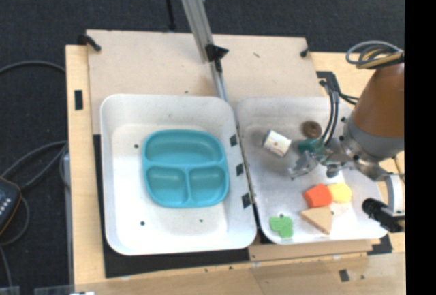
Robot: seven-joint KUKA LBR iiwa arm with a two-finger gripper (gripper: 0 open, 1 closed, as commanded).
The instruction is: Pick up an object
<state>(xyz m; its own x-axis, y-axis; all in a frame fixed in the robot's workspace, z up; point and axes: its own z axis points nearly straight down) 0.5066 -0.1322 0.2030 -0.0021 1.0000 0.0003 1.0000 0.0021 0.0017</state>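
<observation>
Gripper [300, 167] low in the right bin [272, 116], fingers too blurred to tell how far apart; nothing seen between them. A teal piece [310, 146] sits at the wrist, nature unclear. White cylinder [276, 142] near, at 10 o'clock. Brown disc [311, 129] at 12. Orange block [317, 195] at 5, touching yellow block [340, 192]; tan wedge [319, 220] below them. Green piece [281, 225] at 7. Left bin [122, 116] holds a teal divided tray [184, 168].

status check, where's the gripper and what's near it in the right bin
Gripper low in right white bin, nothing seen between fingers. Small white cylinder just left of it. Orange block, yellow block, tan wedge close below.
</observation>
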